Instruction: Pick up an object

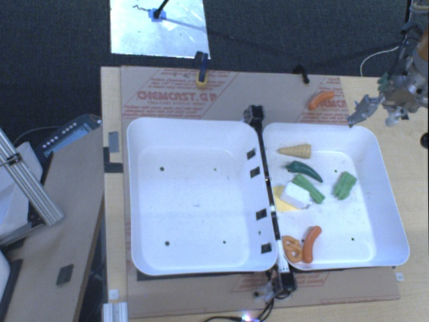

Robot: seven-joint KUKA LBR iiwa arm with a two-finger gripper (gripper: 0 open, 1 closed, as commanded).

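The right bin (375,173) holds several toy foods: a cream cone (295,151), a dark green pepper (304,170), a light green piece (345,184), a white block (295,196) over a yellow slice (283,202) with a green vegetable (311,190) beside it, an orange sausage (310,243) and a pretzel (292,247). My gripper (379,109) hangs above the bench at the bin's far right corner, outside its rim. Its two fingers are spread apart with nothing between them.
The left bin (194,193) lies beside the right one, with a black clip strip (263,180) between them. An orange sausage (321,100) lies on the cardboard behind the right bin. A yellow clamp (201,79) and a shiny plate (158,17) sit at the back.
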